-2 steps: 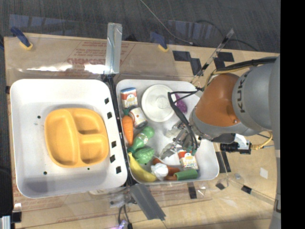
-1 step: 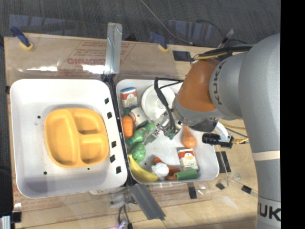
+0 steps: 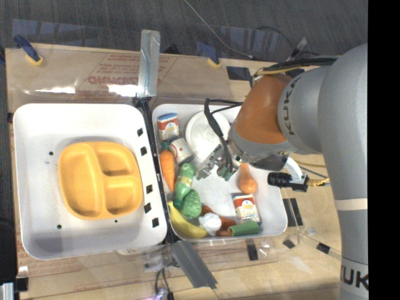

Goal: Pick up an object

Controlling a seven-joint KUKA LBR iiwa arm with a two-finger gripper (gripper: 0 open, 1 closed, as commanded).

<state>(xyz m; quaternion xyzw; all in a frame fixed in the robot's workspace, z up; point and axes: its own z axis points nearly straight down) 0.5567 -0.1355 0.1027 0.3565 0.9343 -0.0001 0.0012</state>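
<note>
Hovering pincer open over right bin, two cartons, one yellow tray

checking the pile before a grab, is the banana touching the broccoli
Touching. In the camera view, the banana curves along the right bin's lower left corner and the broccoli lies against its upper edge with no white floor showing between them.

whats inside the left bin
A yellow divided tray lies in the left bin, its compartments bare. Around it show the bin's white floor and a few small dark holes. The floor under the tray is covered.
</note>
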